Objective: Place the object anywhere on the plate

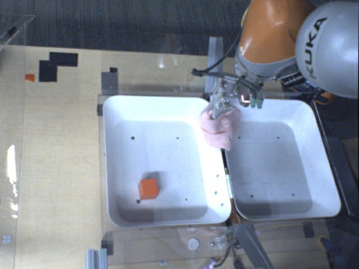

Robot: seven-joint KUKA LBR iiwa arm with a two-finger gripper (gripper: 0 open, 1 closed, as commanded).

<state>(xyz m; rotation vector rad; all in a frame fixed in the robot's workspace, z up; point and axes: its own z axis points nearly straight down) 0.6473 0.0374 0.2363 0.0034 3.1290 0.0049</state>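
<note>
The grey arm's two-finger gripper is hanging over the seam between the two shallow white bins, near their far edges; a soft pale-pink cloth-like lump is dangling from it, apparently pinched between the fingers, though the grip itself is blurred; a small orange block is lying in the left bin near its front left corner; the right bin is sitting alongside.

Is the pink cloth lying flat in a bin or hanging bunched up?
Hanging bunched up. The pink cloth dangles in a crumpled clump from the gripper, over the seam between the left bin and right bin.
</note>
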